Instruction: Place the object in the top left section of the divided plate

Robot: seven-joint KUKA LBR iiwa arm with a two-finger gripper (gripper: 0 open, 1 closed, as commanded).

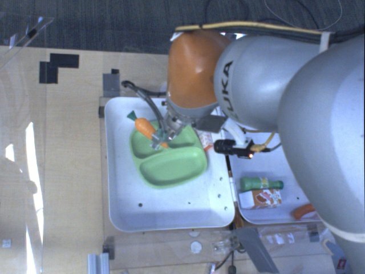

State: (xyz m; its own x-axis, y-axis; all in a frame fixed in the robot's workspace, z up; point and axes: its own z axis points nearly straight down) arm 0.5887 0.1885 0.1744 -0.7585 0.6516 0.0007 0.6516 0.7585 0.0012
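grey arm (pixel 285 96) looms nearest. gripper (pixel 161 137) low over green divided plate (pixel 171 167); jaw gap can't be made out. carrot (pixel 146 128) lies just left of the tips, on the top-left section. placing step; next, likely release and lift clear.

The carrot (pixel 145 128) is an orange toy with a small green top, lying at a slant with its green end toward the upper left and its thick end toward the lower right. It rests in the upper left section of the plate (pixel 171 167), its leafy tip reaching past the rim. The plate is light green, divided, and sits in the left bin.
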